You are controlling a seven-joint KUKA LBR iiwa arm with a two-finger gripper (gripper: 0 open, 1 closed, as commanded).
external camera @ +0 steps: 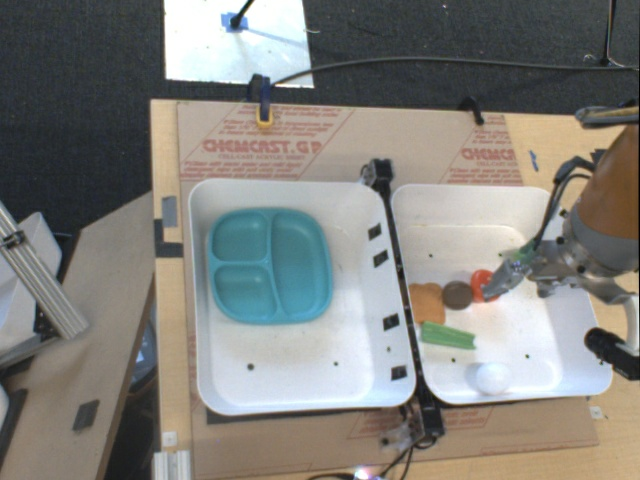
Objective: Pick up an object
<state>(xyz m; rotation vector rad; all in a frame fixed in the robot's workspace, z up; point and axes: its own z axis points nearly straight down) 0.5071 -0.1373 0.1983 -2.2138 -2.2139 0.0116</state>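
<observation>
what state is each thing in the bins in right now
teal plate: flat in the left bin, nothing on it
gripper: low in the right bin, at the red object
red object: partly hidden by the gripper
brown disc: lying beside the red object
orange piece: lying by the divider
green piece: lying flat
white ball: resting near the front wall

Two white bins (pixel 300 393) on a tan board (pixel 340 138) printed with red lettering. In the left bin, a teal divided plate (pixel 270 266). In the right bin: an orange-brown lump (pixel 428 303), a dark brown disc (pixel 457 294), a red-orange piece (pixel 482 284), a green strip (pixel 447 336), a white ball (pixel 491 377). Grey gripper (pixel 512 273) under an orange band.
</observation>
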